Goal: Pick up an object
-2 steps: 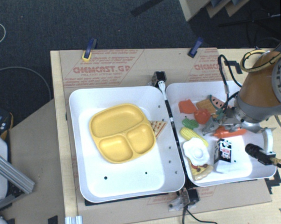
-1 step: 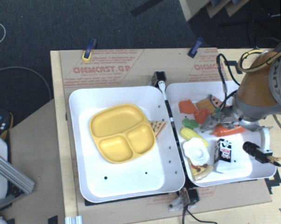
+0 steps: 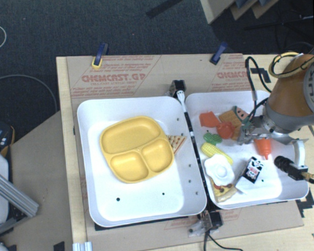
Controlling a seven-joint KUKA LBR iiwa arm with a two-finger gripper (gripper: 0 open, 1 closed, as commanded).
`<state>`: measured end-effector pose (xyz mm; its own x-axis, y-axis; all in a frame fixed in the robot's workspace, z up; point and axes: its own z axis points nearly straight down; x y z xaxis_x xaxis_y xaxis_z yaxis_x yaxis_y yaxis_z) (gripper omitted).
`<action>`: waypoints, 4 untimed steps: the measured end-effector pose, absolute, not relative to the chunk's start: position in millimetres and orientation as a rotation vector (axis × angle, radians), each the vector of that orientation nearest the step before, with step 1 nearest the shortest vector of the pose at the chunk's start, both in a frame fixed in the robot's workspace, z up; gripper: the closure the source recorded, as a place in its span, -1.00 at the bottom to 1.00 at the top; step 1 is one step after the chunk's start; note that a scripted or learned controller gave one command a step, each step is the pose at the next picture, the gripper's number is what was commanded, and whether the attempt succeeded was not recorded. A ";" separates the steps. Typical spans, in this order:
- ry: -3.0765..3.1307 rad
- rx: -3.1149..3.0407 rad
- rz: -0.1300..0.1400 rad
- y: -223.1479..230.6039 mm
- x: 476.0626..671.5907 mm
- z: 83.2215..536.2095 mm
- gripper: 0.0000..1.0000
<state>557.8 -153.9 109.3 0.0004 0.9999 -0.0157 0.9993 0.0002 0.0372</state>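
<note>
My gripper (image 3: 246, 132) hangs low over the right bin (image 3: 290, 192), near its middle. It is just right of a red toy piece (image 3: 225, 130) and an orange-red piece (image 3: 209, 119). A tan cracker-like piece (image 3: 230, 115) lies behind it. An orange carrot-like toy (image 3: 263, 146) lies just to the gripper's right. Nearer the front are a green toy (image 3: 211, 138), a yellow corn (image 3: 216, 152), a white fried egg (image 3: 219, 170) and a black-and-white carton (image 3: 253, 170). The arm's body hides part of the bin's back right.
The left bin (image 3: 97, 192) holds a yellow divided plate (image 3: 136, 148) with a waffle piece (image 3: 176, 142) at its right rim. A black cylinder (image 3: 287, 167) on the arm juts over the right bin's right side. Cables (image 3: 254, 76) run behind.
</note>
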 end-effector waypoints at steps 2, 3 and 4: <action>2.220 2.217 0.003 -137.3 552.9 212.1 1.00; 2.221 2.217 0.003 -137.1 553.8 225.2 1.00; 2.229 2.218 0.000 -80.8 558.6 215.5 1.00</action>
<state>558.6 -80.8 215.5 -0.0047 1.0000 0.0018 1.0000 0.0047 -0.0020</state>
